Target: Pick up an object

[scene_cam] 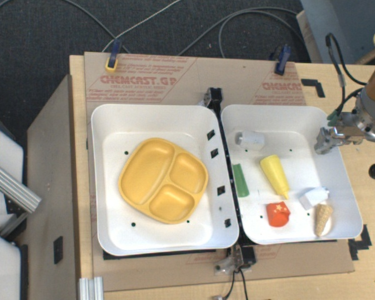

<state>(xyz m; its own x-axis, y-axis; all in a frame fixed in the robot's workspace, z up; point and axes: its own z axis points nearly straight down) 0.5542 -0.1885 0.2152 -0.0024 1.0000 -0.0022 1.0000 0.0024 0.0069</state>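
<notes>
Yellow bottle [274,174], mid right bin [300,114], is seen lying down-left of gripper [325,140] at bin's right rim; long axis approx. top-to-bottom. Gripper state can't be told.

Divided tray [163,180] in left bin [106,167]; bottle [275,174] in right bin [300,120].

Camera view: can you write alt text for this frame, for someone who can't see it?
A robot arm's end effector hovers at the right bin's far right rim. That bin holds a yellow cone-shaped piece, a green stick, a red tomato-like toy, a beige cone and two white pieces. The left bin holds a yellow divided plate.
</notes>
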